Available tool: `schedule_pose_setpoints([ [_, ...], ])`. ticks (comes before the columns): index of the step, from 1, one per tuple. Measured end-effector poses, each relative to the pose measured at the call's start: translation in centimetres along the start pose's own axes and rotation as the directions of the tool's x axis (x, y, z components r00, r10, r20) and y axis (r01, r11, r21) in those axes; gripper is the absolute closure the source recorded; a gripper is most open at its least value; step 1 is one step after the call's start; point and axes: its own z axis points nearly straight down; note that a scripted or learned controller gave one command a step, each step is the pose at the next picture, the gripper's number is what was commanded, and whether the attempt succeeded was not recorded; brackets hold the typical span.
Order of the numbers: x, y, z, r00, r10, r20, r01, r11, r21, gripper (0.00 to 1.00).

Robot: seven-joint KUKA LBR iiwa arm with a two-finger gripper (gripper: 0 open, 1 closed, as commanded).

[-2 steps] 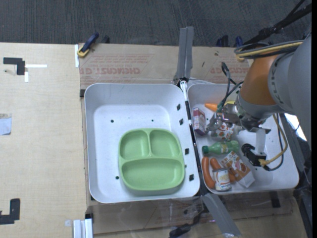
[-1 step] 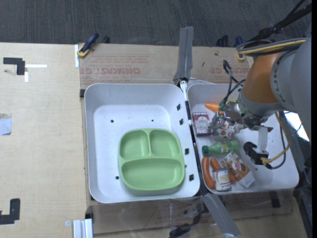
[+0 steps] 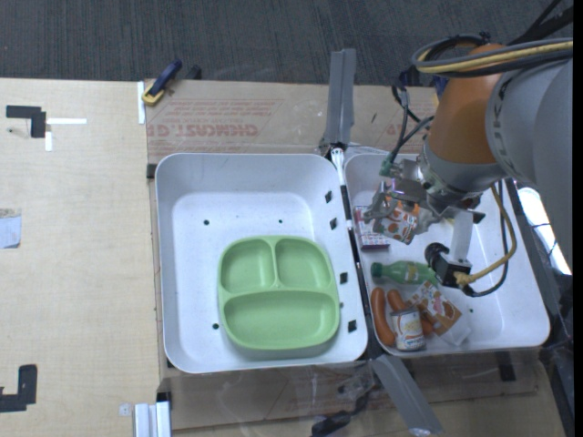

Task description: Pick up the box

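Note:
A small white and dark red box (image 3: pixel 368 229) lies in the right bin (image 3: pixel 510 326) against its left wall. Just to its right is a colourful printed pack (image 3: pixel 402 222), partly hidden under the wrist. My gripper (image 3: pixel 397 198) hangs low over the upper left part of the right bin, directly above that pack and a little right of the box. The wrist and the orange band (image 3: pixel 460 121) cover what lies between the fingertips.
The left bin (image 3: pixel 182 244) holds a green divided plate (image 3: pixel 277 292). In the front of the right bin lie a green bottle (image 3: pixel 404 271), orange sausages (image 3: pixel 383 315), a small can (image 3: pixel 410 328) and a clear packet (image 3: pixel 444 315). Cables (image 3: pixel 487 276) loop from the wrist.

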Motion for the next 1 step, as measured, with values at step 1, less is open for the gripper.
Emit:
schedule_pose_setpoints([
  [1, 6.37, -2.81, -7.13, 0.998, -0.060, 0.000, 0.060, 0.998, -0.001, 1.00],
])
